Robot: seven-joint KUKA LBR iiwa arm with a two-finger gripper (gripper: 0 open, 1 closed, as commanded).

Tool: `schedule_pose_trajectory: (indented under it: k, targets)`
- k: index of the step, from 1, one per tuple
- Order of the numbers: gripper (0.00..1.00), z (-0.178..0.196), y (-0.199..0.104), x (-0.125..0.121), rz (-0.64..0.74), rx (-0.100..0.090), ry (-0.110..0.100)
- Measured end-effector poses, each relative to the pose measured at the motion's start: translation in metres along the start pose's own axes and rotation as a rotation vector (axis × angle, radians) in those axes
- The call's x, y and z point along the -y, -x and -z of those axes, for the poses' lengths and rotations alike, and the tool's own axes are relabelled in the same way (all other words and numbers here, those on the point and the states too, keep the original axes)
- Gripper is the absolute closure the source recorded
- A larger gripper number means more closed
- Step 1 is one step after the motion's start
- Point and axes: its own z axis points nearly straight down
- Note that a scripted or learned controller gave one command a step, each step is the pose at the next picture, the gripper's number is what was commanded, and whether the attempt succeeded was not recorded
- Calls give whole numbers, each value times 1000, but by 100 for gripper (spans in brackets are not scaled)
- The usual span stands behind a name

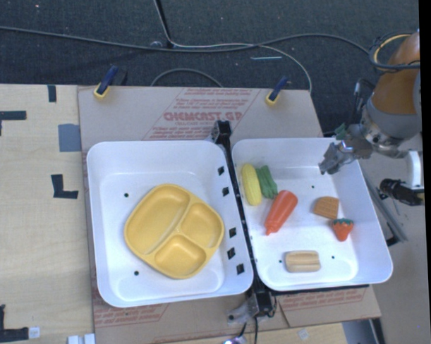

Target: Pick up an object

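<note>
Pincer of mine hovers at the right bin's two o'clock rim; its spread I cannot tell.

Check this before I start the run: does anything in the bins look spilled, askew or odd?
Nothing stands out. The yellow divided plate lies flat in the left bin, turned at an angle. The toy foods lie loose in the right bin; the gripper sits over its far right rim.
</note>
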Motion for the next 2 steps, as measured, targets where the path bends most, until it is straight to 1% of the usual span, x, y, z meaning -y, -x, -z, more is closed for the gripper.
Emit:
schedule_pose_trajectory:
  k: [1, 2]
  targets:
    - [100, 48, -8, -8, 1, -1, -1]
    - [100, 34, -69, -12, 5, -3, -6]
